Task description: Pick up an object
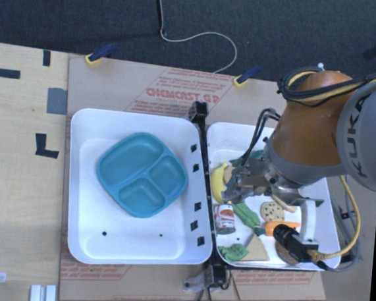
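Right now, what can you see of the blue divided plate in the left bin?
The blue divided plastic plate lies flat, right side up, on the floor of the left white bin, turned at a slant to its walls. It is rounded-square, with three compartments, all bare: two smaller, one larger. It looks like matte moulded plastic. Nothing touches it but the bin floor.

Looking down, you have two shallow white bins side by side on cardboard. The left bin (87, 170) holds a blue three-compartment plastic plate (142, 173). Over the right bin (333, 213), the grey arm's gripper (237, 188) sits low among clutter: a yellow banana (219, 181), a small red-labelled can (225, 219), green leafy pieces (234, 252), a speckled round cookie (271, 210).
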Motion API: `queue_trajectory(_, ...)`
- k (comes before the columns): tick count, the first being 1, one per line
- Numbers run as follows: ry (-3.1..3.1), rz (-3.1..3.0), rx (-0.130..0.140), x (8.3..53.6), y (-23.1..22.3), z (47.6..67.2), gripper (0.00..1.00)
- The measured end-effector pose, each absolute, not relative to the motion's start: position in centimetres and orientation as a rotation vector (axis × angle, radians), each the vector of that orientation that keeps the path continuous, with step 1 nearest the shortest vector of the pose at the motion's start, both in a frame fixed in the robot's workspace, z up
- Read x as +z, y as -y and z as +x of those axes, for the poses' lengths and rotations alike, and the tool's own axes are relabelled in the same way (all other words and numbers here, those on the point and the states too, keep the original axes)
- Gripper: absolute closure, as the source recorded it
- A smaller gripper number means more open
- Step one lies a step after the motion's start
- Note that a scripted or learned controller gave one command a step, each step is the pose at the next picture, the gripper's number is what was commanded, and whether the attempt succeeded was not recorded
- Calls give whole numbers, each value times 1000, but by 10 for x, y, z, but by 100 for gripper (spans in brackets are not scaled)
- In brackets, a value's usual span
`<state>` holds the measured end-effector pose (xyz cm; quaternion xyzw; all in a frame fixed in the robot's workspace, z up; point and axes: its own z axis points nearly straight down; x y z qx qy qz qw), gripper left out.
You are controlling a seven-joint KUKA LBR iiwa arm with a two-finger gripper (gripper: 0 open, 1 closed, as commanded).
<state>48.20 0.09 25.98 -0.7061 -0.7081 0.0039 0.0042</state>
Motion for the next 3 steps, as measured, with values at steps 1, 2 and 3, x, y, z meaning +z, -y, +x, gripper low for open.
queue_trajectory(1,2224,-2220,2,242,-10,529,100)
queue_trajectory(2,2231,-2219,-16,365,-42,484,100)
queue_trajectory(3,2232,-2216,-11,435,-81,484,100)
